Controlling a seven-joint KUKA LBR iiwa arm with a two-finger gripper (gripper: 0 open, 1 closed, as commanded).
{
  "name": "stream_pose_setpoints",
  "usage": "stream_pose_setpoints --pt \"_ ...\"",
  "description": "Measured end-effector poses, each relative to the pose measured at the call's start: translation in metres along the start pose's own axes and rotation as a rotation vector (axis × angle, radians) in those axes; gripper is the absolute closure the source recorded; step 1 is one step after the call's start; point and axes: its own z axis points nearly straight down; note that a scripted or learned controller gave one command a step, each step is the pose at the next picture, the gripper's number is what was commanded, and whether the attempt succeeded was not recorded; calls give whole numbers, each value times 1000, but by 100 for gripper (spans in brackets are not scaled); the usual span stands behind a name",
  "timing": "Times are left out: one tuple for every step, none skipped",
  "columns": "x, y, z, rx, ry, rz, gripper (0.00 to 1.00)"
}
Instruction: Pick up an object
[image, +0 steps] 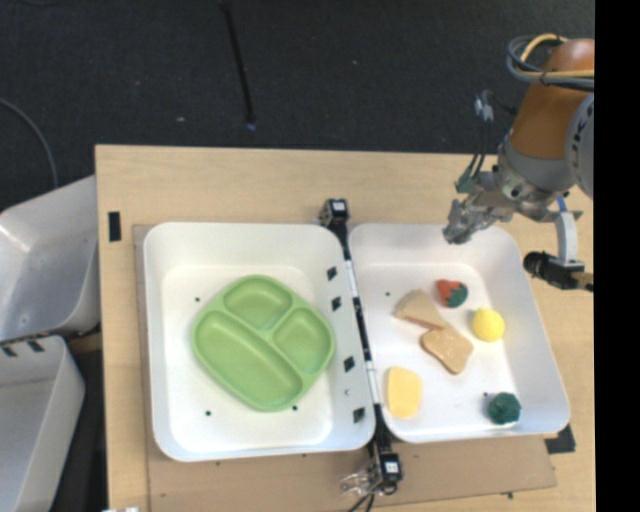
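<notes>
The right bin holds several small food toys: a red strawberry-like piece, a yellow ball, a tan wedge, a toast-coloured slice, a pale yellow piece and a dark green piece. My gripper hangs over the bin's far edge, above and behind the red piece, well apart from all the toys. Nothing shows between its fingertips.
The left bin bears a green divided plate. A black divider strip with clips runs between the bins. A black fitting sticks out at the right bin's right side. Wooden bench surrounds both bins.
</notes>
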Motion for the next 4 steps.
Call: stream_pose_setpoints --pt "9 2 -57 -1 0 -1 100" --pt "7 3 -88 2 0 -2 100" --pt "62 -14 -86 6 2 -4 100" --pt "106 -40 -85 7 3 -4 100"
